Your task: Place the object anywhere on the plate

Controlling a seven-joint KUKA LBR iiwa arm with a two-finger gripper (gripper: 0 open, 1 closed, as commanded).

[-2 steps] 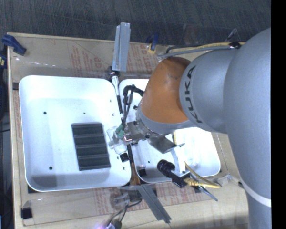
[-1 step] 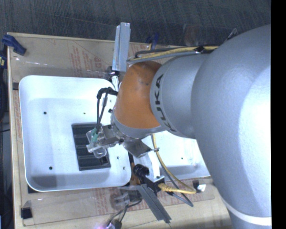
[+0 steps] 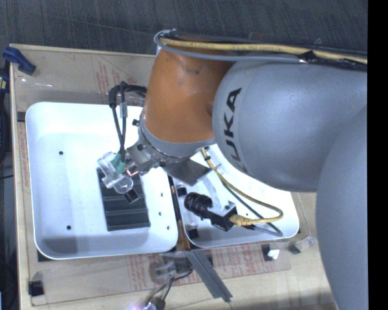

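The arm (image 3: 284, 128) is reaching in across the right bin (image 3: 279, 230) and is holding the claw (image 3: 118, 173) low inside the left bin (image 3: 58, 192), near that bin's right wall. The view is not showing whether the claw is released or clenched; this cannot be told.

A dark ribbed slab (image 3: 126, 217) is lying flat on the left bin's floor, close to the right wall and the near corner. In my judgement it is serving as the plate. A small black piece (image 3: 133, 196) is showing just under the claw, at the slab's far end. It appears to be touching the slab. Whether it is the object to be placed, and whether it is being gripped, is not clear.

Risks noted:
- The piece is sitting at the slab's edge, not its middle. A release here is risking a roll or slide onto the bin floor.
- The ribbed surface is giving a small item uneven footing, so it may tip on contact.
- The claw is working close to the bin wall. A sideways move may strike the wall and shift the bin on the desk (image 3: 103, 273).
- A lift made without a full release may be dragging the piece off the slab.
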